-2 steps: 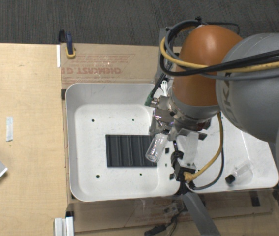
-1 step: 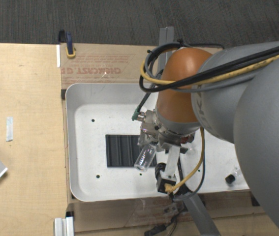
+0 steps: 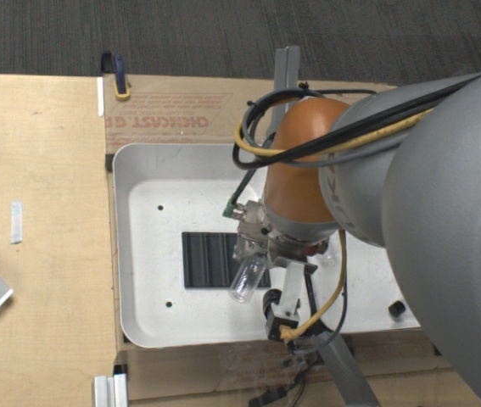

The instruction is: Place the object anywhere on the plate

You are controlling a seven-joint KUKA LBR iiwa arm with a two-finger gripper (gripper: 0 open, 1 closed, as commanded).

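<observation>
Over the white bin [image 3: 138, 227], near its front edge, the tool [image 3: 253, 265] sits by a dark plate [image 3: 206, 259]. I cannot tell its grip, or which thing is the object. Placing looks undone.

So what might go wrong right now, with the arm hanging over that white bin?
The clear tube-like thing sits by the black plate's right edge, so it may roll off or miss. I cannot tell whether the claw really has it. The loose yellow and black cables dangle near the bin rim and could snag.
</observation>
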